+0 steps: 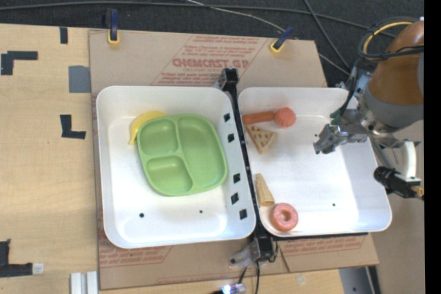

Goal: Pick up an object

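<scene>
The right bin (344, 206) holds several small items. An orange-red toy with a round end (274, 118) lies near its top left, and a waffle-like wedge (261, 140) sits just below that. A pink doughnut (283, 217) rests at the bottom left beside a tan cone (264, 190). My gripper (326, 141) hovers over the right half of this bin, to the right of the orange toy and apart from every item. I see nothing between its fingers.
The left bin (117, 217) carries a green divided plate (181, 153) with a yellow banana-like piece (141, 122) poking out at its upper left. A black divider (238, 162) runs between the bins. Cables trail over the dark floor behind the bench.
</scene>
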Available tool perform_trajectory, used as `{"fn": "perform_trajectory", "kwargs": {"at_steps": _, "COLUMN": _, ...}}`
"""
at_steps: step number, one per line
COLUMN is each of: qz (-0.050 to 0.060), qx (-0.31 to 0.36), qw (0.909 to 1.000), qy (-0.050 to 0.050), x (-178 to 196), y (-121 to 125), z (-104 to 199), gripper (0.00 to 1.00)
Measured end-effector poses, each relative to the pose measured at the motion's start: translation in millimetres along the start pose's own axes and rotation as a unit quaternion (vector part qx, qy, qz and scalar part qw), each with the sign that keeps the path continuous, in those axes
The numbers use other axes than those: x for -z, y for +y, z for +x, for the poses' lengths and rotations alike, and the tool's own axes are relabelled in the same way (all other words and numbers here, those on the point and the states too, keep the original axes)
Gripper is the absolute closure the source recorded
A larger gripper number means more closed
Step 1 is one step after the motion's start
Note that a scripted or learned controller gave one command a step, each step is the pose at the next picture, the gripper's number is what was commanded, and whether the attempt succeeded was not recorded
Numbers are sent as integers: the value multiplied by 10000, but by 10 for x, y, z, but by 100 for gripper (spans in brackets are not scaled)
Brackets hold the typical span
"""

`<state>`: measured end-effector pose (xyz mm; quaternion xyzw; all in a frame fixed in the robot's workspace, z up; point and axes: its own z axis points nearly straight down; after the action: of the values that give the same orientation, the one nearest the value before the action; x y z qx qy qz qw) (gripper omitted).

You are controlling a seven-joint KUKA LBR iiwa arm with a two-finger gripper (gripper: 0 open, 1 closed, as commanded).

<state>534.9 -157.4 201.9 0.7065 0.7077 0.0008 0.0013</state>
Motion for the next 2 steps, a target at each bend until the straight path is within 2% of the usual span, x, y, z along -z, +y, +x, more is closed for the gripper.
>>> {"fn": "perform_trajectory", "kwargs": {"at_steps": 1, "qz": -7, "qx": 0, "qw": 10000, "qy": -4, "x": 501, "y": 12, "z": 0, "gripper": 100}}
{"fn": "perform_trajectory", "kwargs": {"at_steps": 2, "qz": 27, "qx": 13, "qw": 10000, "qy": 8, "x": 410, "y": -144, "z": 482, "gripper": 100}}
